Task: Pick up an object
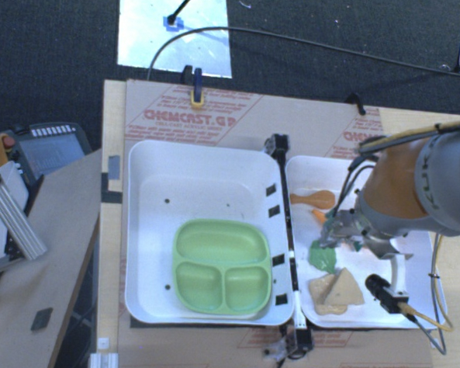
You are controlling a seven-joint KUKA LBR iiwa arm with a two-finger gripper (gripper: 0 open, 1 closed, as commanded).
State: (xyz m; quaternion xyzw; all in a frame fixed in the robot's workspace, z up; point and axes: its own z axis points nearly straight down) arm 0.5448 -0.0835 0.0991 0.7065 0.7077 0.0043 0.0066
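Observation:
In the right bin (308,170) lie a green object (322,258), a tan wedge-shaped piece (336,291), a tan pear-like piece (314,198) and a small orange bit (320,217). My gripper (337,234) hangs low over the bin, right above the green object's upper edge, with the grey and orange arm (416,187) reaching in from the right. The wrist hides the fingertips.
The left bin (150,213) holds a light green divided tray (223,266). A black divider strip (284,221) runs between the bins. Cables and a black part (386,294) hang by the arm at the right bin's right side.

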